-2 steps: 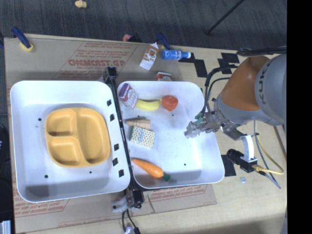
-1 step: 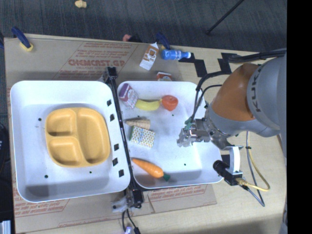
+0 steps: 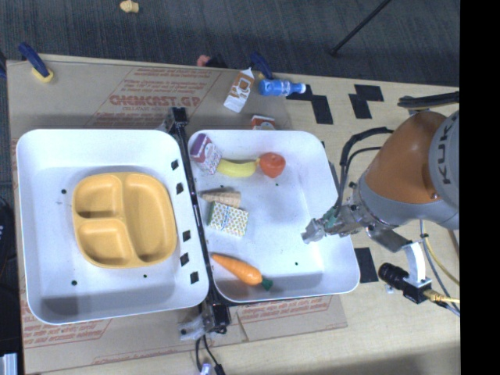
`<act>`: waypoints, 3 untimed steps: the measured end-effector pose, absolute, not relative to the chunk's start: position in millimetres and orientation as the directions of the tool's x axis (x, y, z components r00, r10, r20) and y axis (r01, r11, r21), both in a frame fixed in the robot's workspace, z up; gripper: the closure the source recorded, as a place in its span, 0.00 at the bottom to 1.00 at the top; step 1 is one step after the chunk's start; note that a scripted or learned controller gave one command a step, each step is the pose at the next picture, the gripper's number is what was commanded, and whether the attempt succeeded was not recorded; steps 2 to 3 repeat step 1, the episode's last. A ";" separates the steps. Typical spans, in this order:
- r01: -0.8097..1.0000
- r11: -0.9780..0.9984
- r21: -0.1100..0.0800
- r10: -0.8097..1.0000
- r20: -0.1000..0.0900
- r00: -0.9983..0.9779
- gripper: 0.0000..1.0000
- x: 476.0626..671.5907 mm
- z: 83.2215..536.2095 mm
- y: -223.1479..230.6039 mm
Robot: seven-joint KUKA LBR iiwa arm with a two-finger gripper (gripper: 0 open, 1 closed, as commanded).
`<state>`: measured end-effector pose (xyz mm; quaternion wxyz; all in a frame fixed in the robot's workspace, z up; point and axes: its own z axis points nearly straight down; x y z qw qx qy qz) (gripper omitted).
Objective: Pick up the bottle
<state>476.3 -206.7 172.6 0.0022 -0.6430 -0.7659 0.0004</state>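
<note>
A small blue bottle (image 3: 278,88) with a white cap lies on its side on the cardboard behind the right bin (image 3: 308,143), outside both bins. My gripper (image 3: 314,231) hangs low over the right side of the right bin, above bare white floor. It is far from the bottle, toward the front and a little right of it. Nothing shows in the gripper.
The right bin holds a purple-white carton (image 3: 205,151), a banana (image 3: 237,168), a red tomato (image 3: 272,164), a wafer (image 3: 221,198), a green-patterned box (image 3: 228,219) and a carrot (image 3: 238,269). A yellow divided plate (image 3: 123,217) sits in the left bin. A small carton (image 3: 238,91) lies next to the bottle.
</note>
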 end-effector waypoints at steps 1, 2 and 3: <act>0.999 0.035 -0.003 0.999 0.001 -0.035 1.00 476.3 198.6 -108.2; 0.999 0.035 -0.003 0.999 0.001 -0.035 1.00 476.3 198.6 -108.2; 0.999 0.035 -0.003 0.999 0.001 -0.035 1.00 476.3 198.6 -108.2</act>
